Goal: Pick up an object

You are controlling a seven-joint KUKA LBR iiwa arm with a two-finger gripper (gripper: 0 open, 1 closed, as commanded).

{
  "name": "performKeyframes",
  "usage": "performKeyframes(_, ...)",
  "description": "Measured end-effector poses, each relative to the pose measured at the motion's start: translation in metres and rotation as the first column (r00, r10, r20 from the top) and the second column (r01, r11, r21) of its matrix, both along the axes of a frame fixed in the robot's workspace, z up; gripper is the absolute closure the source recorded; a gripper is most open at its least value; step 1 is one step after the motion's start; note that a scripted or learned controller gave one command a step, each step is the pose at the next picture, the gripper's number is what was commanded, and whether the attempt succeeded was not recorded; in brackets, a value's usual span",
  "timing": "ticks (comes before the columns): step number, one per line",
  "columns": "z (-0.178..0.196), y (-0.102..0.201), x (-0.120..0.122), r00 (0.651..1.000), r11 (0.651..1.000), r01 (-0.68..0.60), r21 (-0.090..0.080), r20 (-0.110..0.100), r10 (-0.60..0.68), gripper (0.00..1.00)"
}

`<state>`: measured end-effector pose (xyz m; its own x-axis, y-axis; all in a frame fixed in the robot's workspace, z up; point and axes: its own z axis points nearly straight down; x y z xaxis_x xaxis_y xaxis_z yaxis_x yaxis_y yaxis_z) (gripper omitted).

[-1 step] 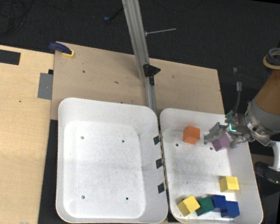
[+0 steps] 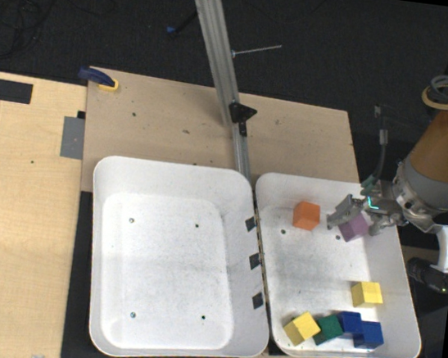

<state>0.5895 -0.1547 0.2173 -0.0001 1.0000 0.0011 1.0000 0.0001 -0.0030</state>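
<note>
Left bin (image 2: 125, 175): a shallow white tray on the left half of the bench, its floor bare but for a few small dark dots.
Metal rail (image 2: 221, 66): a long grey bar slanting from the far side down to the seam between the two trays.
Right bin (image 2: 409, 274): a shallow white tray just beside the left one, touching it along a seam with small black clips.
Orange block (image 2: 306, 215): lies in the far left part of the right bin, left of the claw and apart from it.
Yellow block (image 2: 301, 328): near the near rim of the right bin, touching a green block (image 2: 329, 327).
Blue blocks (image 2: 360, 329): right of the green one, along the same near rim.
Second yellow block (image 2: 367, 294): alone near the right wall, just beyond the blue ones.
Purple block (image 2: 355, 226): at the far right of the right bin, sitting between the claw's fingers.
Gripper (image 2: 359, 215): reaches in from the right over the far right of the right bin, its fingers clamped on the purple block.
Arm (image 2: 442, 155): orange and grey, standing at the right edge above the tray.
</note>
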Motion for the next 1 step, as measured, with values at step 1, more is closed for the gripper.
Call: performKeyframes(1, -0.0644, 0.0017, -0.0044, 1.000, 1.000, 0.000, 0.001, -0.007, 0.000, 0.00)
